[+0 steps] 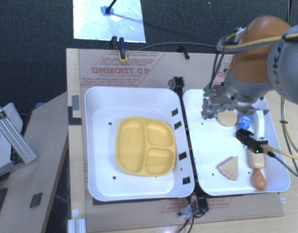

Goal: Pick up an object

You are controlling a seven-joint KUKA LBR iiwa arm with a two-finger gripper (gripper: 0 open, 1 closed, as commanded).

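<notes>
My gripper (210,109) hangs low over the far-left part of the right bin (207,149), under the orange wrist band. Just to its right lies a round beige biscuit-like piece (227,119), very close to the gripper; I cannot tell if they touch. Beside that are a small blue object (244,122) and a white stick-shaped object (260,123). Nearer the front lie a tan wedge like a bread slice (229,168) and a long tan and orange utensil-like piece (257,171). Nothing shows held in the gripper.
The left bin (102,130) holds a yellow divided plate (145,146). A black divider with clips (184,130) runs between the bins. A black fitting with a yellow cable (251,142) sits over the right bin. A grey aluminium rail (12,135) stands off the bench at left.
</notes>
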